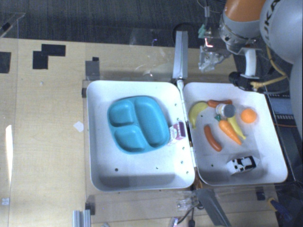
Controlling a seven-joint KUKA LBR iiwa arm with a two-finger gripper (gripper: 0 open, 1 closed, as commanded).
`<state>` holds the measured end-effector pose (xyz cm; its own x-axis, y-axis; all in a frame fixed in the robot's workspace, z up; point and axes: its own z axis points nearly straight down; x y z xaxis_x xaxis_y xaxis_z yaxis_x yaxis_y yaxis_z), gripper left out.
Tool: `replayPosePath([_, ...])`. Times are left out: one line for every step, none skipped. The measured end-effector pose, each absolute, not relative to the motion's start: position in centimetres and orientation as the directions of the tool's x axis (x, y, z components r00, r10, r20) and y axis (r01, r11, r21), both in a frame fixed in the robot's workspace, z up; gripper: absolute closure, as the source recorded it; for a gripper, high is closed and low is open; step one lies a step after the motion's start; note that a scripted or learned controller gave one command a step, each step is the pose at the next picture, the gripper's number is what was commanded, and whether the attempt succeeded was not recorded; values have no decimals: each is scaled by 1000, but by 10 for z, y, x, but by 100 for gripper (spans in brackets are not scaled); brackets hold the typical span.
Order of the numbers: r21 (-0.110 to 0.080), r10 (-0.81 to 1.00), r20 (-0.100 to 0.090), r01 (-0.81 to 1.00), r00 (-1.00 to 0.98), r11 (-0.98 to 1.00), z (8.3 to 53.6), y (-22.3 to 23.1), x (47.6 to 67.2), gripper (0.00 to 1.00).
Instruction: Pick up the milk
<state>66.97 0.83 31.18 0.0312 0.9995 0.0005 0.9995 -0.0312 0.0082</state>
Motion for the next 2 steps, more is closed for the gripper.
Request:
replayPosePath([8,965,-2,965,-262,262,405,51,643,100])
replayPosePath([4,930,0,930,-368,368,211,78,654,100])
